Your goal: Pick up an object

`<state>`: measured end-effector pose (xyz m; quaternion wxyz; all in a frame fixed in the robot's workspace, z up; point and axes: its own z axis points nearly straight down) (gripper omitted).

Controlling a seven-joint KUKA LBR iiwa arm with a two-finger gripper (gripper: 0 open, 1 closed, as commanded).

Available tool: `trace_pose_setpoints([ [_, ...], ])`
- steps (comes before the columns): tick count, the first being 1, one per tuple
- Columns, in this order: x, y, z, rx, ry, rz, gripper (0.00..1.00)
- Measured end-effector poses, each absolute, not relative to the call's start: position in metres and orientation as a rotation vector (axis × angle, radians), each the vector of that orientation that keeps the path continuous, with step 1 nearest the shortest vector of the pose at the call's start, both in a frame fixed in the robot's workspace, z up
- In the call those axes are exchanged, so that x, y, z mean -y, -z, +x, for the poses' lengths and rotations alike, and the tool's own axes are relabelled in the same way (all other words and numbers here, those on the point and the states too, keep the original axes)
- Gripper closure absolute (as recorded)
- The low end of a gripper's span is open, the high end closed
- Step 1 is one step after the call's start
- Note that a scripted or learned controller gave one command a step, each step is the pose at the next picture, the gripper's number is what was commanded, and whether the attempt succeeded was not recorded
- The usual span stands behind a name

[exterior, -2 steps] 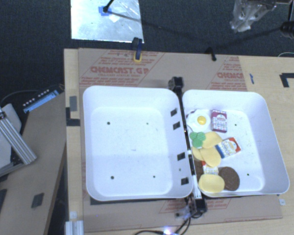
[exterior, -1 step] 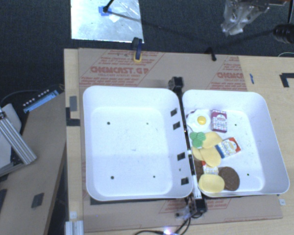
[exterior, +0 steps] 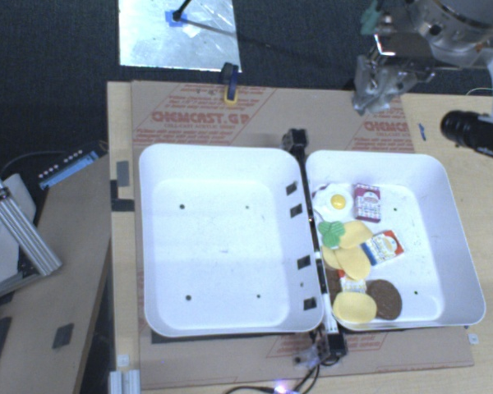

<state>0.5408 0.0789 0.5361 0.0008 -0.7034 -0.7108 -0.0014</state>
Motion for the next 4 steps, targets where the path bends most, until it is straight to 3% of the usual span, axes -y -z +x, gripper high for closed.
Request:
trace_pose_setpoints([
  [1,-0.125,-0.536,0.495,2.232,0.004,-2.209,1.0],
  [2,-0.034,-0.497,0.572,2.214,-0.005,-2.231,1.0],
  [3,-0.077,-0.538,0.534,2.231,0.008,-2.215,1.0],
  [4,-0.133,-0.536,0.484,2.233,0.005,-2.208,1.0],
])
